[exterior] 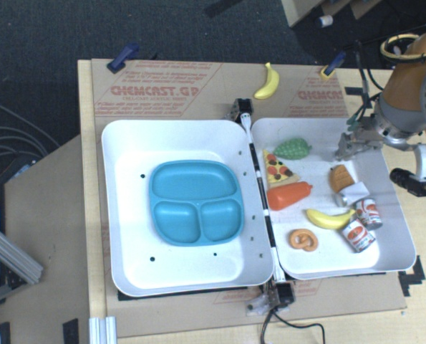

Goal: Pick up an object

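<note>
A curved yellow plastic banana (329,218) is seen lying flat in the right white bin (395,253), between an orange carrot (289,194) and two small cans (363,224).

Grey arm (406,102), orange band, dark tooling at the tip.

Rounded grey shell just above the gripper (349,147), smooth and slightly glossy. Broad orange band (404,77) behind that, curving round the wrist like a collar. Thin dark cable (363,84) running up from the tool end past the band. Pale ring (399,45) looped above the orange. Grey metallic gripper body, small and blocky, fine detail too blurred to read. Black stubby fitting (412,180) jutting out beside the grey shell.
</note>
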`<state>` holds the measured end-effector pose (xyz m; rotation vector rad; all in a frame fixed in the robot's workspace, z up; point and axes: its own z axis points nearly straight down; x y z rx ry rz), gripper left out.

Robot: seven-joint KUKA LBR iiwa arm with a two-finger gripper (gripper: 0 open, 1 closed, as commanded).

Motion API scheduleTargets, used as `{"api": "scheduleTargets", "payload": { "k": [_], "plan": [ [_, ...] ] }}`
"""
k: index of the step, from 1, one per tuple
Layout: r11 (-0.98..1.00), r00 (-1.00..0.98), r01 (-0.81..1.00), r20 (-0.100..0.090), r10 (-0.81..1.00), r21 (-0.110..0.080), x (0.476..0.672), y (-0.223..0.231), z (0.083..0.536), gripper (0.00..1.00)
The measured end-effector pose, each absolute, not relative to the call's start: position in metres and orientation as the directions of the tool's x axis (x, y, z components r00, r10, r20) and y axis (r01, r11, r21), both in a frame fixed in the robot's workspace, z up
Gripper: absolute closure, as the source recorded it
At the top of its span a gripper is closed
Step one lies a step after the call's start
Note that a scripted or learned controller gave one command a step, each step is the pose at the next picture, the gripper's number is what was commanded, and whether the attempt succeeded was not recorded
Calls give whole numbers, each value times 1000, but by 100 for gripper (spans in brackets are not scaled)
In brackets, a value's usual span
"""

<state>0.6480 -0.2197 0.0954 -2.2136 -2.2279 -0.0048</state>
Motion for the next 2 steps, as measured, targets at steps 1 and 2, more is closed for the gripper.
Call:
{"api": "scheduleTargets", "payload": {
  "k": [1,2],
  "plan": [
    [7,-7,1000,8,1000,0,648,-217,95,0],
    [1,-1,1000,1,1000,-2,667,-146,85,0]
  ]
}}
